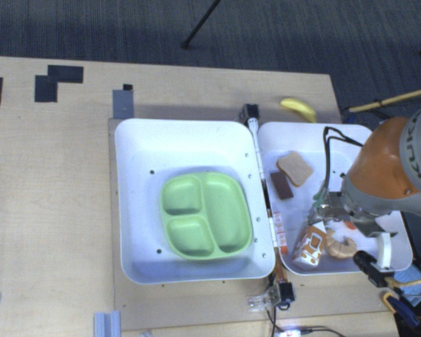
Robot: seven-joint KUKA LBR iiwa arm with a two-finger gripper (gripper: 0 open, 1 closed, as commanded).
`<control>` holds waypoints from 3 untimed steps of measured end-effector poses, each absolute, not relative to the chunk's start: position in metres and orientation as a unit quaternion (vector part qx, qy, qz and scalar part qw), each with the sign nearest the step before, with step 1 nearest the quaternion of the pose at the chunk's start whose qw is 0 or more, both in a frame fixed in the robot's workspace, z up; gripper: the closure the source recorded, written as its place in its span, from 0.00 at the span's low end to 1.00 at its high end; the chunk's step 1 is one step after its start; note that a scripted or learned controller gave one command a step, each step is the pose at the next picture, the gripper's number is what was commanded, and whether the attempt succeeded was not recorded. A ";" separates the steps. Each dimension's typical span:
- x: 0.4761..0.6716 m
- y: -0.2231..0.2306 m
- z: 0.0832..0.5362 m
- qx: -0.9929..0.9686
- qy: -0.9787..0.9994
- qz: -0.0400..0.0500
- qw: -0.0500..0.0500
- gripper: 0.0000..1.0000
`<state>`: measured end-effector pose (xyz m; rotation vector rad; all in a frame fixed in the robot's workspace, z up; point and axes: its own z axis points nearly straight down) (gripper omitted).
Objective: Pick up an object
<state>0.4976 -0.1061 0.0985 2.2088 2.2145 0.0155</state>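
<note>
The gripper (pixel 328 215) sits low in the right bin (pixel 295 137), above a glossy orange-white packet (pixel 309 247); finger state cannot be determined. Nearby: tan sponge (pixel 295 167), brown block (pixel 281 184). The left bin (pixel 137 146) holds a smooth green three-compartment tray (pixel 206 215).

The bins (pixel 133 188) are white on a pale wood bench (pixel 49 209). The tray (pixel 205 215) is light green. The sponge (pixel 295 168) is tan, the block (pixel 281 185) dark brown, the banana (pixel 299 108) yellow. The packet (pixel 309 247) is orange and white. The arm (pixel 389 167) is grey with an orange band.
</note>
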 end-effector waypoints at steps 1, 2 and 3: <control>0.488 -0.056 0.207 0.705 0.709 0.002 0.001 1.00; 0.488 -0.056 0.207 0.706 0.709 0.001 0.001 0.00; 0.518 -0.086 0.087 0.706 0.708 0.003 0.004 0.00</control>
